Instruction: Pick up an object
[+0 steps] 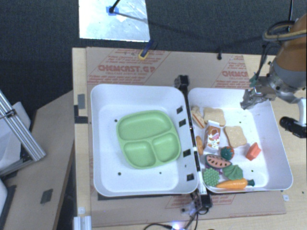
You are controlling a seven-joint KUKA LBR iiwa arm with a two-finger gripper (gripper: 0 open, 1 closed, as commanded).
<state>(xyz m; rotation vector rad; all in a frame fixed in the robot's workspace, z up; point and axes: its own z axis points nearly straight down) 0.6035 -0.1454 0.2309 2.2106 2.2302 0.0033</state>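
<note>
— Since all the toy food is heaped in the right bin, that must be where it's meant to pick from?

— I'd guess so. The left bin only carries the green divided plate, likely the place to drop things. The food crowds the divider side: bread slices, a small carton, a watermelon wedge, a carrot, and a red piece a little apart.

— And the jaws?

— Hanging over the far corner of the right bin, well clear of the pile, touching nothing. Nothing sits between them. Whether they're spread or closed, I can't tell from here; they're a dark blur.
</note>
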